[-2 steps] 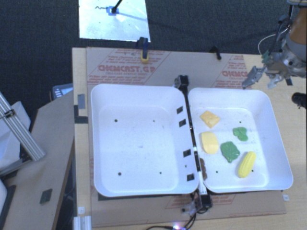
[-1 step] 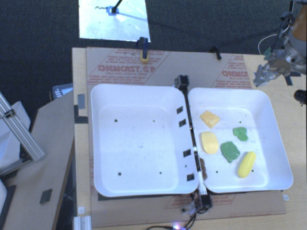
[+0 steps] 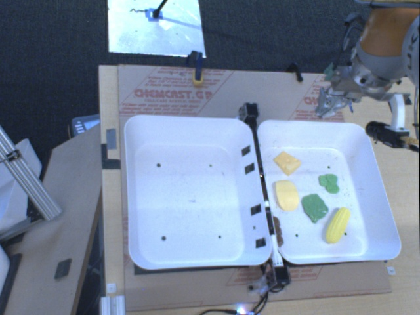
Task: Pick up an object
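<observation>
Pincer (image 3: 326, 107) hovers beyond the right bin (image 3: 377, 176), finger state unclear. Corn cob (image 3: 338, 225) looks light, stiff, slightly slippery; grip across its middle.

Two bins side by side on the bench (image 3: 164, 84): left bin (image 3: 190, 192), right bin (image 3: 377, 202), walls touching along the middle. In the right bin, five objects: block (image 3: 287, 163) toward the rear; pale piece (image 3: 286, 195) just in front of it; leafy piece (image 3: 315, 207) right of that; small piece (image 3: 329, 183) behind the leafy piece; corn (image 3: 337, 225) nearest the front right. Gripper (image 3: 328, 105) hangs behind the right bin's rear rim.
</observation>
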You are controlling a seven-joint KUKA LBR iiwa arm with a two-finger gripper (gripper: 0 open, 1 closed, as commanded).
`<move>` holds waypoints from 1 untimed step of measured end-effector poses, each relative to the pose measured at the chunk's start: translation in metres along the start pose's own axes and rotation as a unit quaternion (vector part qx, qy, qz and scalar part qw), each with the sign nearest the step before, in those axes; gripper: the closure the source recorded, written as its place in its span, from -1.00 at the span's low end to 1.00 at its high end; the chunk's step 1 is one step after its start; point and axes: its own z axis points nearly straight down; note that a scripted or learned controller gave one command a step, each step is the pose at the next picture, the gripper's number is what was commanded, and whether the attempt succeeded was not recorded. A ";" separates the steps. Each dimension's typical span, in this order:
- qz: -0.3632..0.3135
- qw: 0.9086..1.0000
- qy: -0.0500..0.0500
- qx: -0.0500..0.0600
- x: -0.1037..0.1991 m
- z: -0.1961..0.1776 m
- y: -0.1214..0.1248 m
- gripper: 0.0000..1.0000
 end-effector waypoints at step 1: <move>-0.001 1.000 0.001 0.001 0.067 0.028 -0.002 1.00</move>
